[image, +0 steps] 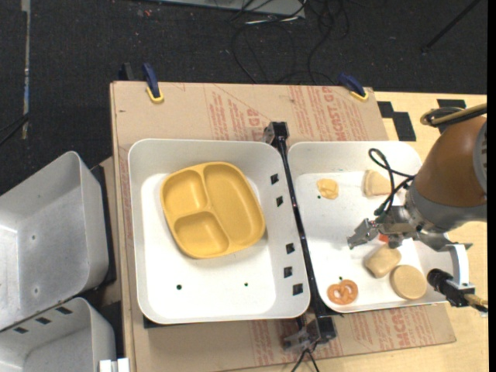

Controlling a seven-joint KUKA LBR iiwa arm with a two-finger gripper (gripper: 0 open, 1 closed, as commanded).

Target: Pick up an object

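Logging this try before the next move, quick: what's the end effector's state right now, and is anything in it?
End effector: low over the right bin, beside a tan piece; open or closed cannot be told, and nothing shows in it.

A yellow divided plate (212,208) lies in the left bin (147,285). In the right bin (310,157), the gripper (370,233) hangs low just beside a tan roll (383,263), near a pretzel (342,291).
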